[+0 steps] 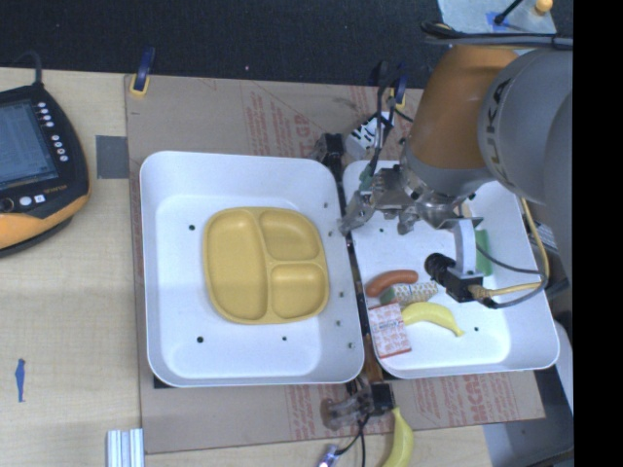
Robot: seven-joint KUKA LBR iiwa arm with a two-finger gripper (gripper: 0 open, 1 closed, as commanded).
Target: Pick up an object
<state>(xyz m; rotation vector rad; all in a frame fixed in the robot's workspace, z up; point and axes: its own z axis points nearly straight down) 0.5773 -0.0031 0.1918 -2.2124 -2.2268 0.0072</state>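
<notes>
Two white bins [156,261] on cardboard-covered [243,105] wooden bench [58,339].

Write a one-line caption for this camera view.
Arm over right bin holding hot dog, banana, packet; yellow tray in left bin.

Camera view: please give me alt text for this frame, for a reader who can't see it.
A grey and orange robot arm hangs over the right white bin, which holds a hot dog, a banana and a small red and white packet. The left white bin holds a yellow divided plate.
</notes>
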